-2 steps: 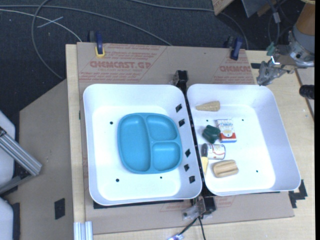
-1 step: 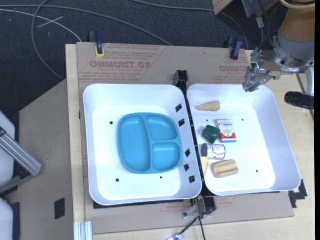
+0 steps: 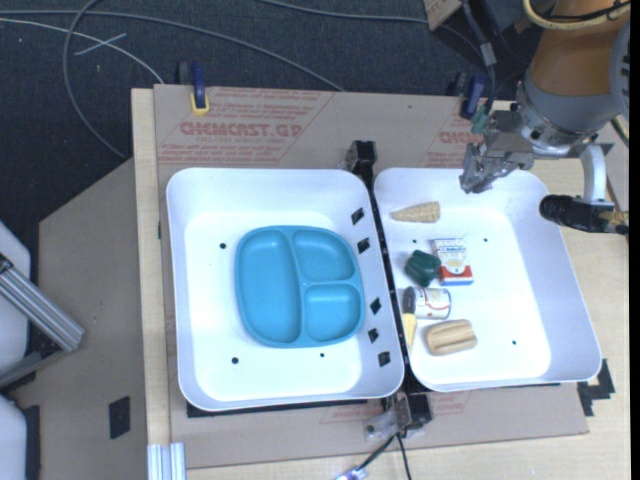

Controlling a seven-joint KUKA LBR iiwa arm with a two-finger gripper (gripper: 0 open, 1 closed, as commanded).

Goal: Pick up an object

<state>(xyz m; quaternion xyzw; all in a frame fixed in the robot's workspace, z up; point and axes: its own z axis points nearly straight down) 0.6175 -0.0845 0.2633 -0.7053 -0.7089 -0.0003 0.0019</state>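
My gripper (image 3: 481, 178) hangs over the far edge of the right bin (image 3: 545, 268), above and right of a tan cone-shaped piece (image 3: 416, 211). Nothing shows between its fingers. Further down the bin lie a small red and white carton (image 3: 452, 259), a dark green block (image 3: 422, 266), a white can with a red label (image 3: 433, 301) and a tan bread roll (image 3: 450, 337). A thin yellow and dark item (image 3: 409, 315) lies along the bin's left wall.
The left bin (image 3: 200, 218) holds a blue divided plate (image 3: 299, 285). Black clips (image 3: 362, 155) join the bins along the middle. A blue clamp (image 3: 199, 86) grips the cardboard at the far left. Cables run over the dark floor behind.
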